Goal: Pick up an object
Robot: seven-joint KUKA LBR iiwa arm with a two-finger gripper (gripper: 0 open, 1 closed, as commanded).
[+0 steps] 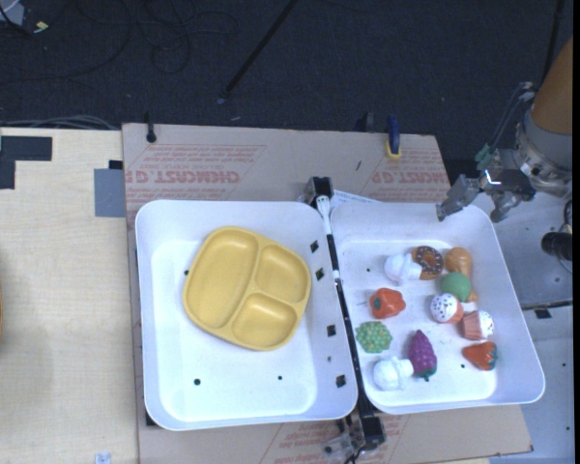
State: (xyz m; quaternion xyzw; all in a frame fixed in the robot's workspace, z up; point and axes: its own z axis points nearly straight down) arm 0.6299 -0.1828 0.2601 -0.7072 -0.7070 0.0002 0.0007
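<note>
Nothing is lifted yet: pincer [476, 199] hangs spread open and bare over the right bin [522, 375]'s far corner, with the toy foods, nearest the orange piece [458, 260] and the white mushroom [400, 268], lying below and left of it, untouched.

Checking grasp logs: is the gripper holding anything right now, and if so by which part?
Nothing is held. The gripper is open above the right bin's far rim, with no toy between its fingers.
</note>
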